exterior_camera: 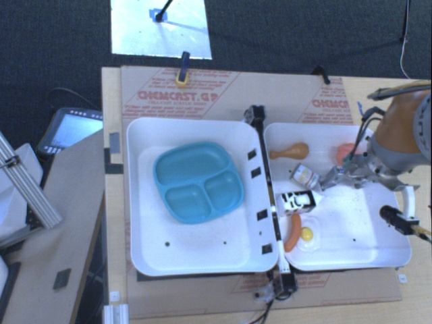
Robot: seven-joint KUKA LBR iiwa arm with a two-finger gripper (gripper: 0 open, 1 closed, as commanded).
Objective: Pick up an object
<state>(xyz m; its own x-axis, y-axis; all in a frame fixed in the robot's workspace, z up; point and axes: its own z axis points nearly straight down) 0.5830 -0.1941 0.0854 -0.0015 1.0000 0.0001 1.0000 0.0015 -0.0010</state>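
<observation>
At the right of the frame, the grey arm [405,137] with its orange band reaches in from the right edge and bends down over the right-hand shallow white bin [378,248]. Its pincer [332,178] points toward the left, low over the bin's middle; whether it is spread or pressed together cannot be told.

Just left of the pincer tip lies a small silver and yellow can-like object [304,176], tilted. Below that sits a small black and white block [298,200], near the divider between the bins. Further down lie an orange sausage-shaped toy [293,231] and a fried-egg toy [308,235], touching. Near the bin's upper edge rest a tan drumstick-shaped toy [289,152] and a pink rounded object [345,152], partly hidden by the arm.

The left-hand white bin [145,241] holds a light blue plastic compartment plate [197,181]. Both bins sit on a cardboard-covered worktop [223,93].
</observation>
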